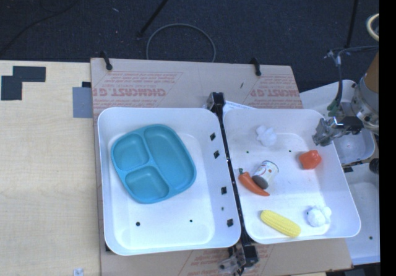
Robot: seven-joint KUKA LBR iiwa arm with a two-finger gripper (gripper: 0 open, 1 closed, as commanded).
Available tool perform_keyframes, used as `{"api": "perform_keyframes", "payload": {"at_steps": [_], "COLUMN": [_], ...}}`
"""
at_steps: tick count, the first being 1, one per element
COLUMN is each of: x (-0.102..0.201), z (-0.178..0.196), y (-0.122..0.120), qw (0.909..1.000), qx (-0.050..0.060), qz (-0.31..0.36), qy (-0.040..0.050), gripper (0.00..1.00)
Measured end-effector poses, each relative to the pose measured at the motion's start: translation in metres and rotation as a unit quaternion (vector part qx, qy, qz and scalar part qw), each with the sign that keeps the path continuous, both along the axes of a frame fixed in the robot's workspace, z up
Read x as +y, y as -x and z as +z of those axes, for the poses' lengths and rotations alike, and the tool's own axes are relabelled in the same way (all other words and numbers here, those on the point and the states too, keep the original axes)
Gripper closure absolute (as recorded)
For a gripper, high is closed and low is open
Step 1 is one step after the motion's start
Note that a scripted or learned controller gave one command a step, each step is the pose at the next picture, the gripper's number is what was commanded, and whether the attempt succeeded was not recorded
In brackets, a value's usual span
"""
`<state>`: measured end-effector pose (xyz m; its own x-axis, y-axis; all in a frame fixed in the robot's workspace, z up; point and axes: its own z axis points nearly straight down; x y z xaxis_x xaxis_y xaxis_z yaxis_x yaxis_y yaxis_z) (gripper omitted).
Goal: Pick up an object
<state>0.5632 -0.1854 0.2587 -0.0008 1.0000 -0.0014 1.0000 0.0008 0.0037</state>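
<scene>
Claw (326, 130) sits at the right rim of the right bin (346, 207), just over the edge, w/ the grey arm (365, 104) coming in from the right behind it. Nothing visible between its tips; whether it's released or clenched, can't tell from this angle.

Going near to far in the right bin: yellow corn cob (279, 223) lies near the front wall, slightly left of centre, tilted. Just right of it, a small white lumpy item (317, 216) near the front-right corner, apart from the corn. Further back, an orange carrot (253, 184) lies at a slant near the bin's left side, touching or just beside a small white can-like cup (266, 173) tipped on its side. To the right at about the same depth, a red-orange piece (310, 159), prob. a tomato or pepper, sits near the right wall, close below the claw but not touching it. Far part of the bin: another white crumpled item (266, 135), well apart from the rest.

Left bin (124, 231) holds a teal divided plate (152, 162) w/ three compartments, lying flat toward the bin's left-centre, turned at an angle.

A black divider strip (226, 176) w/ clips runs btwn the two bins. Both bins rest on cardboard (161, 86) w/ red print, on the light wood desk (43, 176). Beyond the far edge: dark floor (93, 8) w/ cables and a wire loop (180, 43).
</scene>
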Motion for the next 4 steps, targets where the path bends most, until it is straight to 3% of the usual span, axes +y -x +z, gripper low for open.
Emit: {"api": "perform_keyframes", "payload": {"at_steps": [2,4], "x": [0.097,0.202], "z": [-0.023,-0.013], "y": [-0.031,-0.058], "qw": [1.0000,1.0000], "qx": [0.004,0.003], "qz": [0.001,0.001], "qy": [-0.0016,-0.0012], "gripper": [1.00,1.00]}}
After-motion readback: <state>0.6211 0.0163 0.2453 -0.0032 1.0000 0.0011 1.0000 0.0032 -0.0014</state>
